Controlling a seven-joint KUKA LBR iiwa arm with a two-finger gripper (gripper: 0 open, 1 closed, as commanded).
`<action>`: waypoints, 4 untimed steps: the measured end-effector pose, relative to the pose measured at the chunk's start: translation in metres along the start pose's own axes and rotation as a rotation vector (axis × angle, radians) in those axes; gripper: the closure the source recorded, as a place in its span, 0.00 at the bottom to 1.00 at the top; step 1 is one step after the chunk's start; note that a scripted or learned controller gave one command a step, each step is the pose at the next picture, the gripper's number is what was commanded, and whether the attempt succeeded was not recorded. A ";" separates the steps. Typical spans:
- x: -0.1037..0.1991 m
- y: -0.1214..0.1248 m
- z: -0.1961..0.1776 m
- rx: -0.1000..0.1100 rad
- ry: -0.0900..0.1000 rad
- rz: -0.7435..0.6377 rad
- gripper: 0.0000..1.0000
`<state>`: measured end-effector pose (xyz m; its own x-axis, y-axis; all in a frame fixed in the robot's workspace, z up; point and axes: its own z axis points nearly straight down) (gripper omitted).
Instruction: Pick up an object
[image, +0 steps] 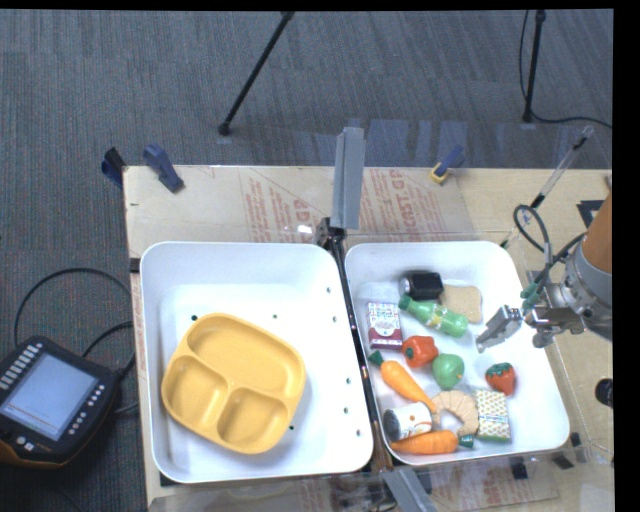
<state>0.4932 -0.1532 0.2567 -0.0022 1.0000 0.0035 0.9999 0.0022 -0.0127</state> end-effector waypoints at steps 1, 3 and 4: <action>0.022 -0.016 0.034 0.002 0.000 0.077 0.00; -0.026 0.002 -0.123 -0.010 -0.004 0.127 1.00; 0.052 -0.016 -0.178 -0.007 -0.004 0.211 1.00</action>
<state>0.4789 -0.1022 0.4349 0.2074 0.9782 -0.0021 0.9782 -0.2074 -0.0063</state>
